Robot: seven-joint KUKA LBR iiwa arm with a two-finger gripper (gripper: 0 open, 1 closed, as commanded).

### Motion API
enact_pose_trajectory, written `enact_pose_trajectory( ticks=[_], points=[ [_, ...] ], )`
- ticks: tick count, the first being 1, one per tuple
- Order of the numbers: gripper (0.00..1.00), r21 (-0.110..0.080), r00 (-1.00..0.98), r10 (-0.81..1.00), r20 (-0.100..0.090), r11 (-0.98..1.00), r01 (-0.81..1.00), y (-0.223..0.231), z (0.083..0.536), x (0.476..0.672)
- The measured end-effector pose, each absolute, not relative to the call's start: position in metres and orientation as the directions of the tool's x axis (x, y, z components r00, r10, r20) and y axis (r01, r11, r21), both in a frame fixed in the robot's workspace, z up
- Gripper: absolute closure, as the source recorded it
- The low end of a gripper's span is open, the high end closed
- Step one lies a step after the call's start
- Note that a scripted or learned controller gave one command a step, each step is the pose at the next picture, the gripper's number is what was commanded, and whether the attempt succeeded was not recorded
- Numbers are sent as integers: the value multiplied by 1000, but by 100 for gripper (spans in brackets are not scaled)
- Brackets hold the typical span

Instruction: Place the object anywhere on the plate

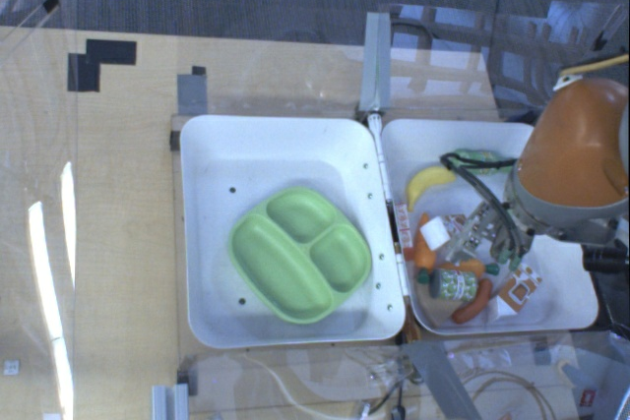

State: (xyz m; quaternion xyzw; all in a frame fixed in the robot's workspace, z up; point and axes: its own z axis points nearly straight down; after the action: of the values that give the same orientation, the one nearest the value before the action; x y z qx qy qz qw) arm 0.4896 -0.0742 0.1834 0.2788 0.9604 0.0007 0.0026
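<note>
Gripper (482, 236) down among the clutter in the right-hand bin (581, 315), plate (300, 254) waiting off to its left.

You can see the fingers low over the pile, but you cannot tell whether they are apart or together, nor whether anything sits between them, so treat no object as held. Just beside the gripper, on its near-left, lie an orange piece (423, 256) and a small green-labelled jar (455, 285); nearer the camera than the gripper lies a red sausage-shaped item (471, 310), its long axis slanting up to the right; beyond the gripper to the left sits one yellow banana (430, 182). Count one arm, one green three-compartment plate, two bins. The plate lies well apart from the gripper, straight left across the divider in the left bin (207, 211), so the carry likely runs leftward over that wall.
</note>
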Motion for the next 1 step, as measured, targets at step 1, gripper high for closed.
enact_pose_trajectory(
  ticks=[1],
  points=[
    [100,3,-687,726,-2,687,726,-30,183,489]
  ],
)
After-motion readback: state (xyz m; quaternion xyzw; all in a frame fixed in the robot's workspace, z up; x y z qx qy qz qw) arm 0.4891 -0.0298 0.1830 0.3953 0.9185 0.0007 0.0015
